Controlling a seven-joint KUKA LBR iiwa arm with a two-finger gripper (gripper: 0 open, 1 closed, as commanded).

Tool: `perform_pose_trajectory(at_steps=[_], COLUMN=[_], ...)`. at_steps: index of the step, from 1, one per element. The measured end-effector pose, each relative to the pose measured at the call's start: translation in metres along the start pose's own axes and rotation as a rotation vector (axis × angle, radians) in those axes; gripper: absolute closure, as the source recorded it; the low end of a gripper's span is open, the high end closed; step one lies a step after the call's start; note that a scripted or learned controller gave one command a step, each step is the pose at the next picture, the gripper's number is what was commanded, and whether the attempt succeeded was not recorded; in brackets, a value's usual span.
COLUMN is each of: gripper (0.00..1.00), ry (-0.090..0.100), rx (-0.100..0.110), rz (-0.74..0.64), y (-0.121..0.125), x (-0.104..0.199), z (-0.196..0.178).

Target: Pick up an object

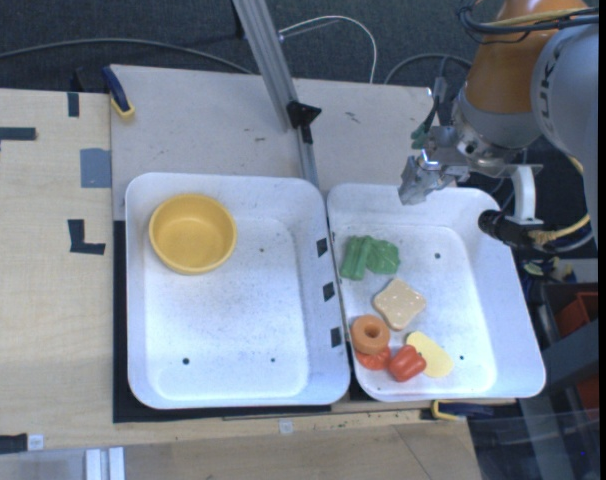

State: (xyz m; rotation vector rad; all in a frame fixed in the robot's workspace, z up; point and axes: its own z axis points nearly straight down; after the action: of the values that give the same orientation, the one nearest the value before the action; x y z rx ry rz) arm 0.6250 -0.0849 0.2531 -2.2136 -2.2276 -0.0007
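the green toy vegetable (368, 256) lies in the right bin (483, 368), near its far left part, and it is the thing closest to the gripper (420, 186). it looks like light, stiff plastic, a bit lumpy and smooth, so it could slip. i think the best place to take hold is across its narrow middle. its long side runs from far to near, leaning a little to the left.

nearer in the same bin lie a toy bread slice (399, 303), an orange donut (370, 334), a red toy (405, 364) and a yellow piece (432, 356), all close together.

the gripper hangs over the far edge of the right bin with nothing in it. i cannot tell if the jaws are spread or pressed together.

the left bin (233, 368) holds a yellow bowl (192, 232). both bins sit on the desk (43, 298).
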Motion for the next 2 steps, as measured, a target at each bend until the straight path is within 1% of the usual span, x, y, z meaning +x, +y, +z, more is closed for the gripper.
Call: perform_pose_trajectory(at_steps=[1, 2], gripper=[1.0, 1.0], ry=[0.0, 0.0], rx=[0.003, 0.0], rz=[0.001, 0.0], y=[0.006, 0.013], x=[0.049, 0.097], z=[0.016, 0.011])
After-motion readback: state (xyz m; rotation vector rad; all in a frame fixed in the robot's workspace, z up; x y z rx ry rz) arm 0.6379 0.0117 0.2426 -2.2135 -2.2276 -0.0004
